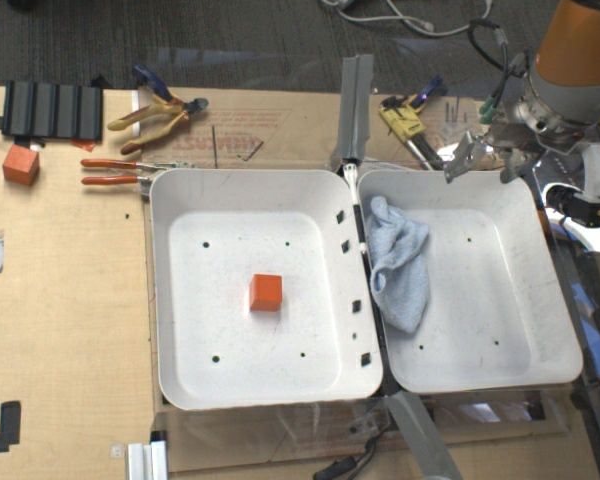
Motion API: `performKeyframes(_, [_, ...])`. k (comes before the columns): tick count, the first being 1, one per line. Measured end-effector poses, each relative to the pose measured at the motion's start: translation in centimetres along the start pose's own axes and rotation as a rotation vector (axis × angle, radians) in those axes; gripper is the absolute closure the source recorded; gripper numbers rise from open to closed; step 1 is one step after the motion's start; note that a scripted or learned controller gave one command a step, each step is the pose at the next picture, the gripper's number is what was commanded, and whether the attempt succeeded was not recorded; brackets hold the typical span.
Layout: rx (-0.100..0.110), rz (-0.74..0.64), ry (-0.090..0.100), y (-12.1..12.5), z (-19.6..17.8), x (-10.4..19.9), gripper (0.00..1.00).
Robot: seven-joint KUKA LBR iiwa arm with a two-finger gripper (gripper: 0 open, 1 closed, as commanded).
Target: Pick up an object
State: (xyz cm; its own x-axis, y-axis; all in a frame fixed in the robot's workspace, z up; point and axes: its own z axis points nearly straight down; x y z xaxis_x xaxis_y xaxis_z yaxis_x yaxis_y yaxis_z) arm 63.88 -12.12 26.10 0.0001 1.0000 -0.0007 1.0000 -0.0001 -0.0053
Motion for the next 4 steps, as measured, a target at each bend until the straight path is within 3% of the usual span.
performKeyframes(1, [0.001, -0.059, 0.001, 1.9, 9.4, -4.4, 0.0])
performKeyframes(2, [-0.005, -0.367, 0.0, 2.1, 17.0, -3.8, 0.0])
performKeyframes(3, [-0.005, -0.363, 0.0, 2.2, 16.3, -3.9, 1.0])
performKeyframes(4, [-0.004, -0.237, -0.001, 2.1, 4.6, 1.3, 1.0])
